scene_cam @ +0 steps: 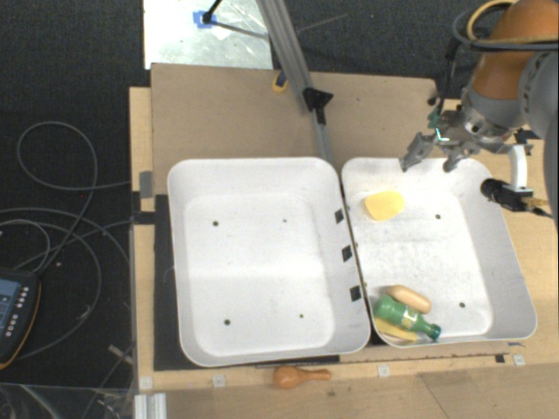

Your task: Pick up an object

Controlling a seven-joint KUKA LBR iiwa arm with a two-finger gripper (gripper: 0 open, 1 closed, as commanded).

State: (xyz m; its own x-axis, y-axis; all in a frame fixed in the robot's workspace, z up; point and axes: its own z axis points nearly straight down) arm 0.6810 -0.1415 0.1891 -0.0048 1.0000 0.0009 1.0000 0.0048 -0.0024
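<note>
My gripper (432, 158) hangs over the far edge of the right bin (498, 260), its two fingers spread apart with nothing between them. A yellow block (384, 205) lies in that bin, a short way to the near left of the gripper. At the bin's near left corner lie a green bottle (409, 318), a tan bread roll (408, 298) and a yellow piece (395, 333), bunched together.
The left bin (253, 260) stands beside the right one, with black clips along the shared wall. A tan pear-shaped object (299, 375) lies on the bench in front of the bins. A grey pole (293, 55) slants across the back. Cables lie on the floor at left.
</note>
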